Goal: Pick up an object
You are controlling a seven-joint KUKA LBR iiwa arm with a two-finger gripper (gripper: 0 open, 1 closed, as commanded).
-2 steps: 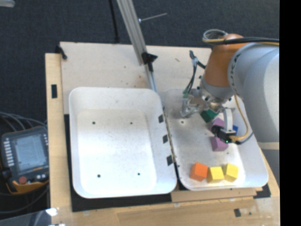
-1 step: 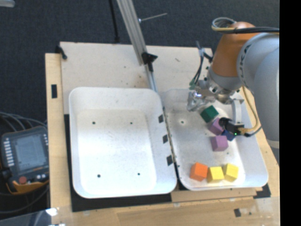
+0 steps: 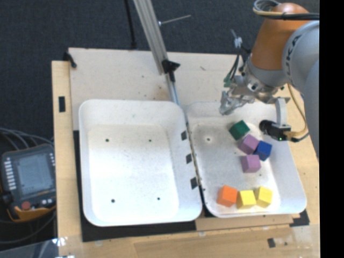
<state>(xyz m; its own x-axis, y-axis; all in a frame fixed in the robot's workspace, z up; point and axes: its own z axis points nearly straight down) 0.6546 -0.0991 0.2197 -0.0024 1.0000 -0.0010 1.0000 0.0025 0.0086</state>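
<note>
While the grey arm with the orange band (image 3: 274, 36) reaches in from three o'clock, its claw (image 3: 230, 105) hangs over the far end of the right shallow white bin (image 3: 212, 160), at about eleven o'clock from the small green cube (image 3: 239, 129); whether its jaws stand wide or narrow cannot be told. Two purple cubes (image 3: 250, 153) and a blue cube (image 3: 264, 150) lie just beside the green one. An orange cube (image 3: 228, 195) and two yellow cubes (image 3: 256, 198) line the near wall. The left white bin (image 3: 134, 160) shares the light wooden table (image 3: 118, 74).
</note>
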